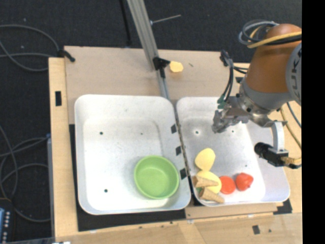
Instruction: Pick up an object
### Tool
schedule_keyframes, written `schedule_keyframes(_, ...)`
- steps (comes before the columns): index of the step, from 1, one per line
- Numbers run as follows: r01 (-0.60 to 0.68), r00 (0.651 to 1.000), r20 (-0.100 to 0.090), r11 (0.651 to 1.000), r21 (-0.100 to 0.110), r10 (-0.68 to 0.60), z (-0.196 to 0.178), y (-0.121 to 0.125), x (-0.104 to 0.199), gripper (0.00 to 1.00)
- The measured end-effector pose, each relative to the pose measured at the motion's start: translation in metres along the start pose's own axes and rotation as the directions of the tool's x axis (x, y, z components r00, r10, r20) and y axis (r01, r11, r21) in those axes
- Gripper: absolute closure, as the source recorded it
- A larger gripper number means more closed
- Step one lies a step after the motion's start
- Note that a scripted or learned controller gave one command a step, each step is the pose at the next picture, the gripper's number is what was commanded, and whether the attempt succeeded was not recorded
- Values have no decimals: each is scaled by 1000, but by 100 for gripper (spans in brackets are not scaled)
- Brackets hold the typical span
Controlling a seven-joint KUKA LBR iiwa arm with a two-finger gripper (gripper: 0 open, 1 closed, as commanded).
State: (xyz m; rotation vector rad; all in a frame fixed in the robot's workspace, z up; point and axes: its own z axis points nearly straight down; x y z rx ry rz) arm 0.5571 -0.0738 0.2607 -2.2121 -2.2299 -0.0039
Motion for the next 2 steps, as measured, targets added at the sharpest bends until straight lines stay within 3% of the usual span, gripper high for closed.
schedule_keyframes(2,0,1000,1,1000,2,0,23,-8,114,100)
